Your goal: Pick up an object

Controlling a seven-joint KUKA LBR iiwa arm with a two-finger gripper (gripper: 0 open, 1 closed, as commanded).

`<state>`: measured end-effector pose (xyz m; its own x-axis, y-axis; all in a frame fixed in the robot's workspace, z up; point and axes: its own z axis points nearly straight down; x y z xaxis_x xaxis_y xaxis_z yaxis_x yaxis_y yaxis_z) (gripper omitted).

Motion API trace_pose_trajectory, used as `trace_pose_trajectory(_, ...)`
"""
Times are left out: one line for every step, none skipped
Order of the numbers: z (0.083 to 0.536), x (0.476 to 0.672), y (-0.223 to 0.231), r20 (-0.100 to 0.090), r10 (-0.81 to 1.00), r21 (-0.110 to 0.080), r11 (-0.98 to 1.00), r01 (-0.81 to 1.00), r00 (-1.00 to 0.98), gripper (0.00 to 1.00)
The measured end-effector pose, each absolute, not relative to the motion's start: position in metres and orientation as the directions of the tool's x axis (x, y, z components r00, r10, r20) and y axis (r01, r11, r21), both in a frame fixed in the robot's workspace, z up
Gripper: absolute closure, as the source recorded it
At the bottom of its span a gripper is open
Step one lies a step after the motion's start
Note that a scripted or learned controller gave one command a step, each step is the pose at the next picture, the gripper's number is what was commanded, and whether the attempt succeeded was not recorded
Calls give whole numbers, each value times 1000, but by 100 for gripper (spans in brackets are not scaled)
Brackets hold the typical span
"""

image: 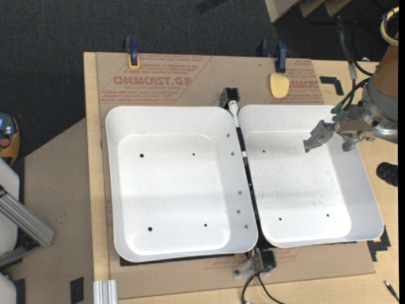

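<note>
— Two white bins, side by side: left bin (pixel 171 182), right bin (pixel 310 195). Where's the gripper (pixel 332 138)?
— Over the right bin's far right part, fingers spread, pinching nothing.
— Any object?
— A yellow piece (pixel 279 85) lies on the board beyond the bins.

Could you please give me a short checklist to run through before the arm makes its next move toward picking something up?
1. Gripper position: the gripper sits over the upper right part of the right bin. Ok.
2. Gripper load: nothing seen between its fingers. Ok.
3. Finger opening: they look spread apart. Ok.
4. Target below the gripper: no object seen on the right bin's floor. Not ok.
5. Target in the left bin: only small dark dots on its floor, no object seen. Not ok.
6. Bins seated: both lie side by side on the brown board, under two clamps. Ok.
</note>
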<state>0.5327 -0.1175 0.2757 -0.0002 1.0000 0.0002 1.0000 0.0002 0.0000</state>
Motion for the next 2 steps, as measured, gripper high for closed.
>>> trace_pose_trajectory(286,533,-118,0,1000,3,1,1000,-1,100)
trace_pose_trajectory(248,515,-12,4,1000,-7,9,1000,-9,100)
